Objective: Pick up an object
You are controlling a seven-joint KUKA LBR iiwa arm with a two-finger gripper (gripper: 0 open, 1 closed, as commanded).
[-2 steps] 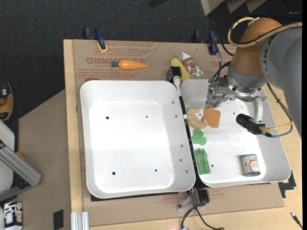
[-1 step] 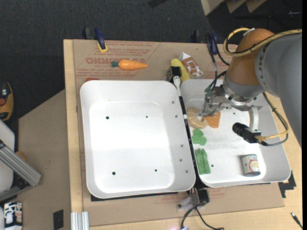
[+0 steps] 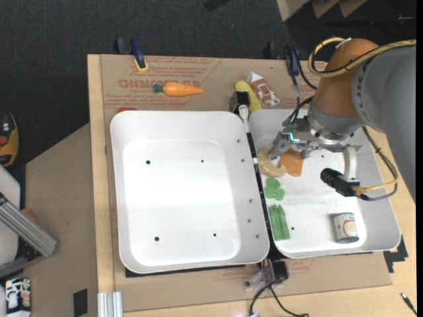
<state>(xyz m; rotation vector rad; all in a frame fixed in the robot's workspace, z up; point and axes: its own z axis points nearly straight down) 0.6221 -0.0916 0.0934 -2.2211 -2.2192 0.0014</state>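
In the right bin [image 3: 370, 240], upper left corner: gripper [image 3: 295, 144] sits directly over the orange piece [image 3: 293, 165]; can't tell the jaws' state.

Orange carrot [image 3: 180, 90], white bins [image 3: 132, 177]

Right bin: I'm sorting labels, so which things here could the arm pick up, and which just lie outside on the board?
For the job, in the right bin:
gripper
orange piece
green pieces
can

Lying about on the board:
carrot
banana
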